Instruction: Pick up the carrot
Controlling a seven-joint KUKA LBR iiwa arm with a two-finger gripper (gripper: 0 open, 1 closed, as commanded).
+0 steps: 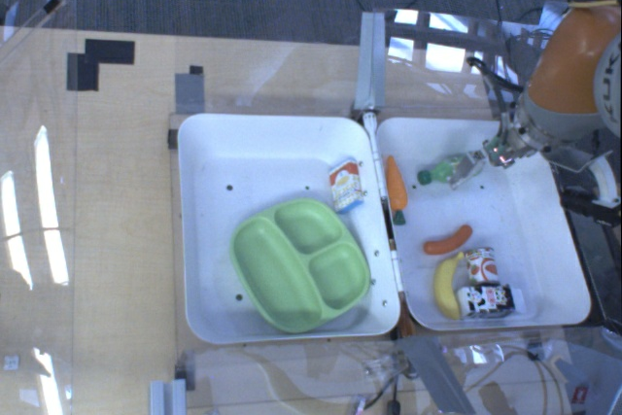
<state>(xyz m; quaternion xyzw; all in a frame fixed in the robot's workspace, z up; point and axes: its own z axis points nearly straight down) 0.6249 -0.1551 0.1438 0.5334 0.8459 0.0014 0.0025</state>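
Observation:
The carrot point(395, 189) is orange with a small green end and lies lengthwise against the left wall of the right bin point(544, 209), near its upper left. My gripper point(491, 155) hangs over the upper right part of that bin, below the orange band of the arm. It is well to the right of the carrot, and its tip is close to the right end of a green bottle point(440, 172). Nothing of the carrot is near the gripper.
In the right bin a red sausage point(448, 239), a banana point(446, 288), a small can point(480, 262) and a black and white carton point(486, 300) lie toward the front. The left bin point(209, 209) holds a green divided plate point(301, 263) and a small carton point(345, 186).

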